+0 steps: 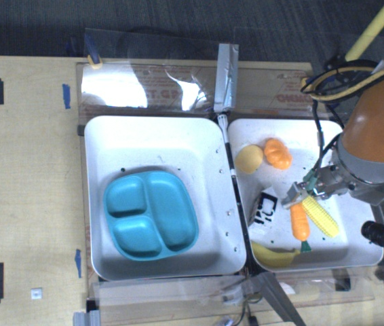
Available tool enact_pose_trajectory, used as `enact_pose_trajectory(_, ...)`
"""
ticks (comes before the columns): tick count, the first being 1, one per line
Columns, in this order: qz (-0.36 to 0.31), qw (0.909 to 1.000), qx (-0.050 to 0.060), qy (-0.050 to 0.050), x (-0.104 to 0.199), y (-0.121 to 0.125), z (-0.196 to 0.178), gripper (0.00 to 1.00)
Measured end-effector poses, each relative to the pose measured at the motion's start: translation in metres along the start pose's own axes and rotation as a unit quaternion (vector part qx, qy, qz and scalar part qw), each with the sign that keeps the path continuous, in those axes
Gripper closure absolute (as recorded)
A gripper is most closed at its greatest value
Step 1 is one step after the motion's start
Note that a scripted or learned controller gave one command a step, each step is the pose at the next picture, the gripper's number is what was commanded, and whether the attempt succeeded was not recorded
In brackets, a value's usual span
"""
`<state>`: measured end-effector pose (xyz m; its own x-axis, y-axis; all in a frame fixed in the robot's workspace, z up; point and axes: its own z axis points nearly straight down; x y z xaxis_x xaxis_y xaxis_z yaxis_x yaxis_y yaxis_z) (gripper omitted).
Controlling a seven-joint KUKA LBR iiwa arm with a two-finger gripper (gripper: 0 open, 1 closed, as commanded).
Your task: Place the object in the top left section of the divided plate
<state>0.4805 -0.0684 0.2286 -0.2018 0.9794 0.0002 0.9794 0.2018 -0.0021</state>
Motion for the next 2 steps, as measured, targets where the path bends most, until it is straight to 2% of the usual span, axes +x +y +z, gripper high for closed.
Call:
enact_pose_trajectory(1,0.005,1.0000,0.002,0.001,0.054,0.010,0.048,1.00)
enact_pose_trajectory(2,-0.135,0.9909,0.001,0.001,-0.003,-0.002,0.046,1.00)
